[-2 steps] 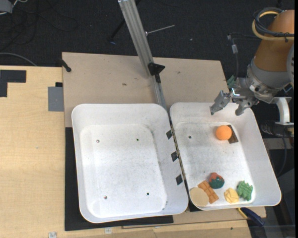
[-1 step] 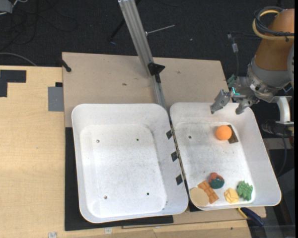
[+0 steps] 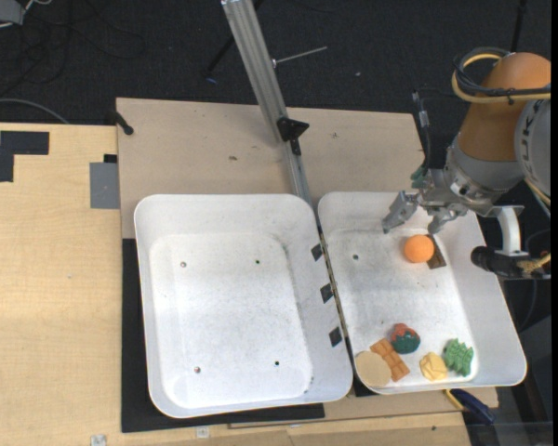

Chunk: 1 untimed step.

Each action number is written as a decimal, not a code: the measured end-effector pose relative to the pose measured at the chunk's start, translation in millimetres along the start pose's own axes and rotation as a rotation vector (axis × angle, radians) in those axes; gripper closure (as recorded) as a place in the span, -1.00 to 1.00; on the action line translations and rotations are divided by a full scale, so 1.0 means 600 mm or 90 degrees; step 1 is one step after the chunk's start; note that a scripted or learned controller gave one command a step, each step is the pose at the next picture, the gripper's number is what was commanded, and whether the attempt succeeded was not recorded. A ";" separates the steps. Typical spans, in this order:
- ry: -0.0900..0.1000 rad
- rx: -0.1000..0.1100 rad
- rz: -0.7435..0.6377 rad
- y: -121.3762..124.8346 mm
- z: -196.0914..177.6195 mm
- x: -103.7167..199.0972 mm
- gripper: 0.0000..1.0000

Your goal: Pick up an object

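My gripper (image 3: 420,219) hangs over the far part of the right bin (image 3: 381,277), its two fingers spread open with nothing between them. An orange ball (image 3: 418,248) lies just below the fingertips, next to a small dark brown piece (image 3: 436,259). At the bin's near end sit a tan round piece (image 3: 373,370), an orange-brown toy (image 3: 391,358), a dark green and red toy (image 3: 405,338), a yellow piece (image 3: 432,367) and a green leafy toy (image 3: 458,355).
The left bin (image 3: 228,295) lies beside the right one, with black clips (image 3: 326,292) along the shared edge. A slanted aluminium bar (image 3: 260,72) rises behind the bins. The arm's grey and orange body (image 3: 498,119) stands at the right.
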State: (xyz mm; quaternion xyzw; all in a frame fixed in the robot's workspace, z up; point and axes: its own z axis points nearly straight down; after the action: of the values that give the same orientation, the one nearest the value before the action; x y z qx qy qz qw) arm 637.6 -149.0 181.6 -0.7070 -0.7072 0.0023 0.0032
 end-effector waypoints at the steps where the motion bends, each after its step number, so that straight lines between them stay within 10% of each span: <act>1: 0.001 0.001 0.000 -0.014 0.096 0.013 -1.00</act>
State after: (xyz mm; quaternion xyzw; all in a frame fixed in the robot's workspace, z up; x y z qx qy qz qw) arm 628.5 -141.3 124.1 -0.7073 -0.7069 0.0024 0.0038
